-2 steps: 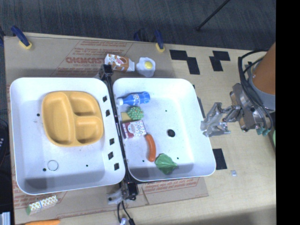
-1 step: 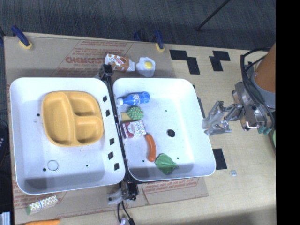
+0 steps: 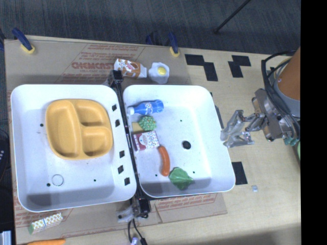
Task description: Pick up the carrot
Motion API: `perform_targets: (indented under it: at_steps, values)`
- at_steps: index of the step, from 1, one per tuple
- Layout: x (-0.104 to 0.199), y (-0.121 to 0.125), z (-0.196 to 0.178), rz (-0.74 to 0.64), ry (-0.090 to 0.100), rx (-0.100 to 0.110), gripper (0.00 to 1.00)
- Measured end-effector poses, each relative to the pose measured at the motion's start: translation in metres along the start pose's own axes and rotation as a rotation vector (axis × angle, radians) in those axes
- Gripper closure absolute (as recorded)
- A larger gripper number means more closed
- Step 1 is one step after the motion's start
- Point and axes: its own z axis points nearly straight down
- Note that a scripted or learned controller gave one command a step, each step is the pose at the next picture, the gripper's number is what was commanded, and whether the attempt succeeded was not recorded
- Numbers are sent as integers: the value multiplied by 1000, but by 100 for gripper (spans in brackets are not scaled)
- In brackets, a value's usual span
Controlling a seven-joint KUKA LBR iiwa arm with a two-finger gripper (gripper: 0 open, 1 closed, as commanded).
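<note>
The carrot (image 3: 164,161) is a short orange stick lying almost upright in the lower middle of the right bin (image 3: 204,98), between a red packet (image 3: 147,140) and a green leaf-shaped toy (image 3: 181,178). My gripper (image 3: 234,132) hangs over the bare bench just outside the right bin's right rim, well to the right of the carrot and a little above it in the view. Its fingers are open and point left toward the bin, with nothing between them.
The right bin also holds a blue bottle (image 3: 146,107) and a green bumpy toy (image 3: 147,122) along its left side. A yellow divided plate (image 3: 79,128) sits in the left bin (image 3: 25,152). A small carton (image 3: 127,68) and a white-and-yellow toy (image 3: 159,72) lie behind the bins.
</note>
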Motion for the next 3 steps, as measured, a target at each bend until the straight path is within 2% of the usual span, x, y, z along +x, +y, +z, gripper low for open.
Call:
perform_targets:
  at_steps: [1,2,3]
  values:
    - [-10,0,-15,-147,1,-1,100]
    - [-10,-1,-10,-54,4,-2,100]
    - [-8,0,-31,-166,1,-1,100]
